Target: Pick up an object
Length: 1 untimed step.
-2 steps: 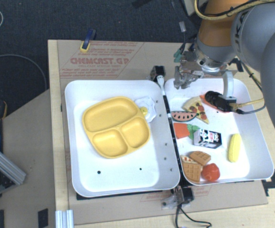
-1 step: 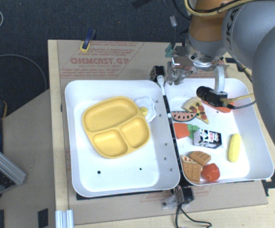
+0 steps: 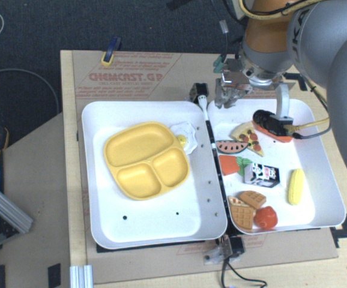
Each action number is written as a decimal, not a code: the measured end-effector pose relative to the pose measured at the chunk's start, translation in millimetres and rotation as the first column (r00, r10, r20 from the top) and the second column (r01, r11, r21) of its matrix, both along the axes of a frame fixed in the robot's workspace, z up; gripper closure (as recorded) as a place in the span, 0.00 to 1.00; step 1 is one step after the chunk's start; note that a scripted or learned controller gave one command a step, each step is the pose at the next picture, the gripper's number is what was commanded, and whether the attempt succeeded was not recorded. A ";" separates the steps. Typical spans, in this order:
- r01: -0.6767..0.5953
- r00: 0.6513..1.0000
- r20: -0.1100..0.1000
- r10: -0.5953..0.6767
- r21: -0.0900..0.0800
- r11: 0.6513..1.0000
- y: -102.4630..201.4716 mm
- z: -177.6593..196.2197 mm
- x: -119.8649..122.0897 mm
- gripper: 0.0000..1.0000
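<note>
As for the gripper (image 3: 226, 102): hangs at the far left corner of the right bin (image 3: 317, 161), close to the seam between the two bins, over bare white floor and apart from every toy. Cannot tell from this slant whether released or clenched. Nearest to it, a little toward the camera: a pizza slice (image 3: 244, 132), with a watermelon slice (image 3: 229, 146) just beside its near left edge. Nearer the camera again, an orange-red block (image 3: 228, 164) touching a small green piece (image 3: 244, 161), and right beside them a black-and-white carton (image 3: 262, 174) lying flat. To the right of the carton and apart from it, a yellow corn cob (image 3: 295, 186) lying lengthwise near the bin's right wall. Along the near edge: a small waffle (image 3: 251, 198) overlapping a larger waffle (image 3: 239, 216), with a red tomato (image 3: 266, 218) touching both. Over in the left bin (image 3: 95, 179): a yellow divided plate (image 3: 143, 161) with three compartments, turned at a slant, and a fried egg (image 3: 183, 137) against its far right rim, close to the wall between the bins. Behind the bins, on the cardboard sheet (image 3: 131, 77), a blue and yellow clamp (image 3: 109, 51) at the far edge.
</note>
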<state>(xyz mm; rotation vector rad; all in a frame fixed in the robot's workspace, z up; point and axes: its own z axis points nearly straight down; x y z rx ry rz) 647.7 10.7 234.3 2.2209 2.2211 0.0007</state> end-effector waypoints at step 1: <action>0.000 1.000 -0.004 0.000 0.000 1.000 -4.5 -19.7 5.4 1.00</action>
